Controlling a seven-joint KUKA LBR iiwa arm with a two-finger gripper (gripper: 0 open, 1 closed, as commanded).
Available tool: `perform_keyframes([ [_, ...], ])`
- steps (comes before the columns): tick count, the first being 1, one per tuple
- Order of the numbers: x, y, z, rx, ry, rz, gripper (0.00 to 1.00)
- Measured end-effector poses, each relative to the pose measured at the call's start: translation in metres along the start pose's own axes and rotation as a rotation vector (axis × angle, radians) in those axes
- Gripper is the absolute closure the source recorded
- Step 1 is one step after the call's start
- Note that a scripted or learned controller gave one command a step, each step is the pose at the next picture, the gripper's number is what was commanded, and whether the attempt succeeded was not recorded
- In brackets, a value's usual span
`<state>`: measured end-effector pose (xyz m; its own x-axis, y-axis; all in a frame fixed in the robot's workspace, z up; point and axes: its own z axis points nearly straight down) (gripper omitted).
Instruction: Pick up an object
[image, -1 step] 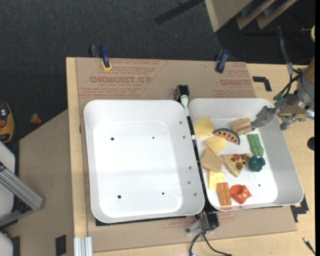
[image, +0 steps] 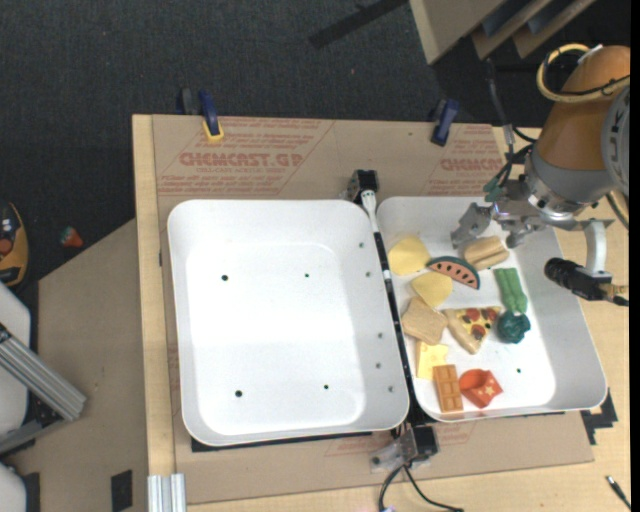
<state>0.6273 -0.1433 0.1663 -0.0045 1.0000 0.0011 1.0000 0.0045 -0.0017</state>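
Observation:
The right bin (image: 570, 370) holds several toy foods. My gripper (image: 494, 232) hangs low over the bin's far part, just above a tan bread-like block (image: 486, 252). Its two grey fingers (image: 468, 228) stand spread apart, open, on either side of the block's far end, and nothing is lifted between them. Close by lie a watermelon slice (image: 453, 270), a round yellow piece (image: 407, 256) and a green stick (image: 511, 288).
Nearer the front of the right bin lie a pizza slice (image: 472, 326), a teal lump (image: 513, 327), a bread slice (image: 423, 322), a yellow cheese square (image: 432, 358), an orange bar (image: 447, 388) and a red piece (image: 478, 386). The left bin (image: 190, 300) sits alongside.

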Motion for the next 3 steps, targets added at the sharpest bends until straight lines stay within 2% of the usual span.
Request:
perform_keyframes([
  [1,-0.049,-0.004,0.084,-0.003,-0.003,0.006,0.0],
  [2,-0.047,-0.003,0.07,-0.007,-0.004,0.004,1.0],
  [3,0.006,0.035,-0.012,-0.014,-0.002,-0.003,1.0],
])
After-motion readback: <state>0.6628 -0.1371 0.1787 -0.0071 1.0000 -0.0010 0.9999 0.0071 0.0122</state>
